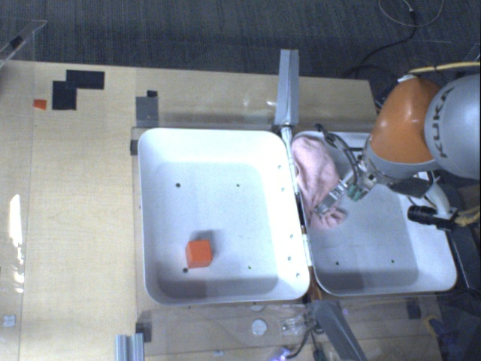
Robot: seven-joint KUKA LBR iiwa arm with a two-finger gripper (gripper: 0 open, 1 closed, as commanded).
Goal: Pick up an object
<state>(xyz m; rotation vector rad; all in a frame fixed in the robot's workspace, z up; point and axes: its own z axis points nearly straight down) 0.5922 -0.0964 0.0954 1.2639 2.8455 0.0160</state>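
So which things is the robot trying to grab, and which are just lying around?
For the job:
- crumpled pink cloth in the right white bin
- small orange block in the left white bin
- gripper, right at the cloth

Just lying about:
- black L-shaped piece on the wooden bench
- tiny orange square

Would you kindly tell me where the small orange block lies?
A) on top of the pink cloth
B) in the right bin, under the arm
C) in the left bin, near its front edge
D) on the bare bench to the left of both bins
C: the orange block sits on the floor of the left bin, toward its front edge, well apart from the pink cloth in the right bin.
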